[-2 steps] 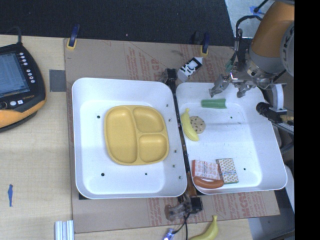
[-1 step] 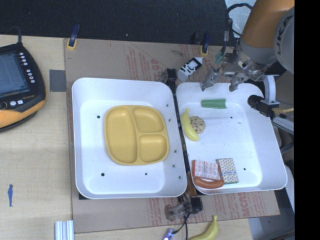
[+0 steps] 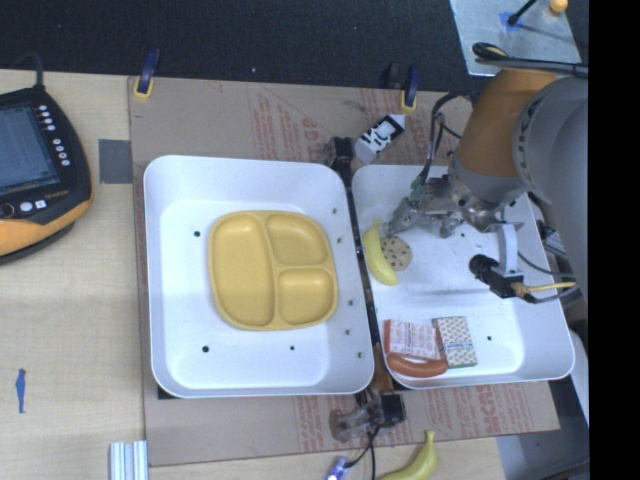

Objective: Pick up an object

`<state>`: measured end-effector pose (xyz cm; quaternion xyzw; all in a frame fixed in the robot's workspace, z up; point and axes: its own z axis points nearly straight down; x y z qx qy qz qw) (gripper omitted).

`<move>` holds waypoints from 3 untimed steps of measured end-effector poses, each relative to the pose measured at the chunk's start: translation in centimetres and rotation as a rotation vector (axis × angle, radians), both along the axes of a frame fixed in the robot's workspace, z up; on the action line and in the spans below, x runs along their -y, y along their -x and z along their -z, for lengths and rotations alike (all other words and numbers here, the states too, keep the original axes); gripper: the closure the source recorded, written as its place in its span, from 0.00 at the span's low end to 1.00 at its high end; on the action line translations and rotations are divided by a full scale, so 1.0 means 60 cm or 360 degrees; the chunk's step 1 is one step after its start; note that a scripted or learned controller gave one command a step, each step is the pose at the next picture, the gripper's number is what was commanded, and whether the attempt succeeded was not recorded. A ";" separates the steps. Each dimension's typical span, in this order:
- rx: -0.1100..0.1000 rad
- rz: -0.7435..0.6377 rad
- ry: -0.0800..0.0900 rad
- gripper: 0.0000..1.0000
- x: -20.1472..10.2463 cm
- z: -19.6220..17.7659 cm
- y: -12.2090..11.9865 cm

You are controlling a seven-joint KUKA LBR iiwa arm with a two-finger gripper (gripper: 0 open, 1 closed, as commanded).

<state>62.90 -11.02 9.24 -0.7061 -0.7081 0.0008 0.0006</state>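
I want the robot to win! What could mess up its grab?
The gripper hangs right by the banana and the cookie, which touch, so it might catch both or nudge one away. Both lie close to the right bin's left wall, which could block a jaw. The banana's curved skin might also slip out.

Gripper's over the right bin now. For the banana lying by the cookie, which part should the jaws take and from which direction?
Take the banana around its middle, coming straight down from above, jaws closing across its narrow width. It lies flat along the right bin's left wall, so set the jaws slightly inward; the cookie touches its right side and may get nudged. The gripper sits just above it.
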 end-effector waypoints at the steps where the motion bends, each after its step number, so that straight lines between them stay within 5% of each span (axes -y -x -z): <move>1: -0.0001 0.0000 -0.0002 0.00 -0.031 -0.052 -0.046; 2: 0.0000 0.0005 0.0000 0.00 0.155 0.001 -0.044; 3: -0.0004 -0.0005 0.0000 0.00 0.034 0.001 -0.032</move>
